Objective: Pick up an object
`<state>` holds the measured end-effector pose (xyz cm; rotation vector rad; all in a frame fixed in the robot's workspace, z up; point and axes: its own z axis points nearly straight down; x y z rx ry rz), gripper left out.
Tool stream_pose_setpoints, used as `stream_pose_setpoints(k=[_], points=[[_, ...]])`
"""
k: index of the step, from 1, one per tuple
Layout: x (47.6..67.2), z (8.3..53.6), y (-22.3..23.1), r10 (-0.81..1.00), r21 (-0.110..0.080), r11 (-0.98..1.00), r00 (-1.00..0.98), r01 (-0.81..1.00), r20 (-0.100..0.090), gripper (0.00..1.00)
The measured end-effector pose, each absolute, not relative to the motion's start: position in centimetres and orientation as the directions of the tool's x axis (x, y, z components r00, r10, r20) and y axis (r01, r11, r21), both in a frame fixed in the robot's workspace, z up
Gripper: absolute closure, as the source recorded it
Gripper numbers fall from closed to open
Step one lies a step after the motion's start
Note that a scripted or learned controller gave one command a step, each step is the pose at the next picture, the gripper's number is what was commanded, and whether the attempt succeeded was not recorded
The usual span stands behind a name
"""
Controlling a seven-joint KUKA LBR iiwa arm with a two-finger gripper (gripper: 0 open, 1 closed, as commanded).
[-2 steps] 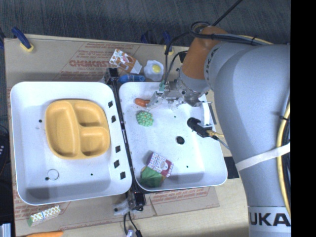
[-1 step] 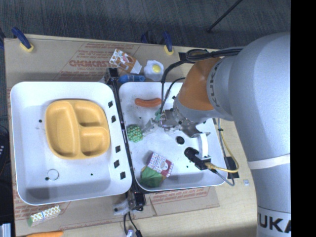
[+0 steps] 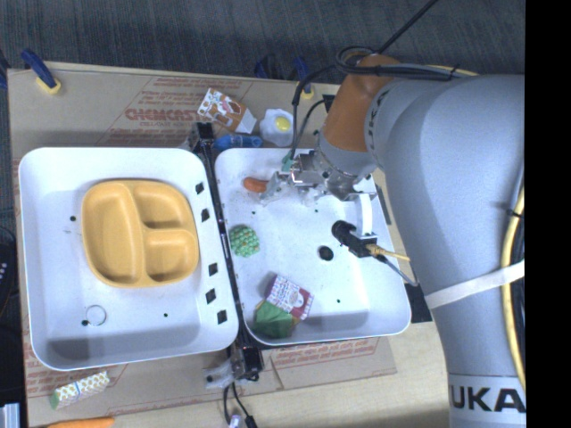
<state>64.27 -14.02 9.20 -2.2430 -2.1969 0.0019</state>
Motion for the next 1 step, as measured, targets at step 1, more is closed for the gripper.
stream_pose_setpoints(k=[1], points=[[65.66,9.19,-10.72,0.999,-0.002,-0.043,0.043,0.999,0.001,0.00]])
